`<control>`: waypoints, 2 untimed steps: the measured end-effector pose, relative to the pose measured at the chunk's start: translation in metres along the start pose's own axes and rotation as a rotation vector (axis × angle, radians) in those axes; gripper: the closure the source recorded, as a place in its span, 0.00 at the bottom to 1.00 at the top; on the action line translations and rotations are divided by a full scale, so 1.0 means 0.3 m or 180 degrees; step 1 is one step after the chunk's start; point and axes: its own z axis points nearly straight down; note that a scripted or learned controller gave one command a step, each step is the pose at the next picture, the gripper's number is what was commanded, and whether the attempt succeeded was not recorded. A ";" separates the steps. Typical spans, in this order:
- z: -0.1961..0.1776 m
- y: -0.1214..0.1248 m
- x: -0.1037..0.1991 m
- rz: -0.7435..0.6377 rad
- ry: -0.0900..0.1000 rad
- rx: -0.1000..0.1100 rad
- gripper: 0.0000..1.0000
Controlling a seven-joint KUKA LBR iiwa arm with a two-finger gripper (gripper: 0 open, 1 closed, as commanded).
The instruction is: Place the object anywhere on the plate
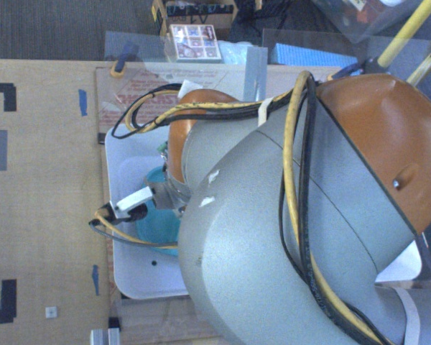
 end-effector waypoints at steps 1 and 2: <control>-0.129 -0.093 -0.128 -0.0802 -0.0102 0.0048 1.00; -0.301 0.228 -0.183 -0.0659 -0.0096 0.0042 1.00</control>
